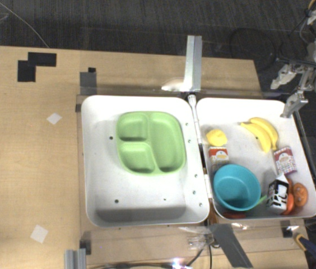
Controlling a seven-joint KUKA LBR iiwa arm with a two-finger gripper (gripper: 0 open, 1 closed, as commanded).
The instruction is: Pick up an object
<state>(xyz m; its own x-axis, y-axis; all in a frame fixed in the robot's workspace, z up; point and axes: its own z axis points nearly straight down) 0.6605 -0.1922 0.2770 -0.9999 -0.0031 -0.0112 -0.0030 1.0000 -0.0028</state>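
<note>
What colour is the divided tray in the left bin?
Light green divided tray, seen clearly in the camera view.

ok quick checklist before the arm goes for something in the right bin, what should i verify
1. Tool is away from the objects: ok, it sits at the top right corner of the right bin, past the rim.
2. Tool carries nothing: ok, no object between its fingers.
3. Easy target available: ok, the bananas lie apart from their neighbours, nearest the tool.
4. Crowding near the blue bowl: not ok, the black and white carton and the orange fruit are packed beside it.
5. Green tray out of the way: ok, it lies in the left bin.
6. Finger opening wide enough: cannot tell.
</note>
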